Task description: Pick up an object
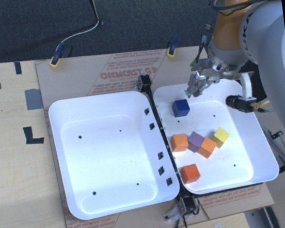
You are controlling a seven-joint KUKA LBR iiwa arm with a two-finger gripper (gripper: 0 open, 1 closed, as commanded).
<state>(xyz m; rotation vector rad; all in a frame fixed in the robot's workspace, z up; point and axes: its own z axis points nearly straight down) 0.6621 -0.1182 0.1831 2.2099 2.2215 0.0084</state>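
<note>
In the right bin (254,170) lie several small blocks. A blue cube (180,107) sits near the bin's far left corner. Lower down, an orange cube (179,142), a purple cube (195,141), another orange cube (207,147) and a yellow cube (221,136) cluster together. A darker orange cube (190,173) lies alone near the front. My gripper (195,89) hangs over the far part of the right bin, just up and right of the blue cube, with nothing visibly in it.
The left bin (63,147) stands beside the right one, with a black divider strip (157,135) between them. Both rest on a cardboard sheet (121,72) clamped at the back. The grey arm (262,32) fills the upper right.
</note>
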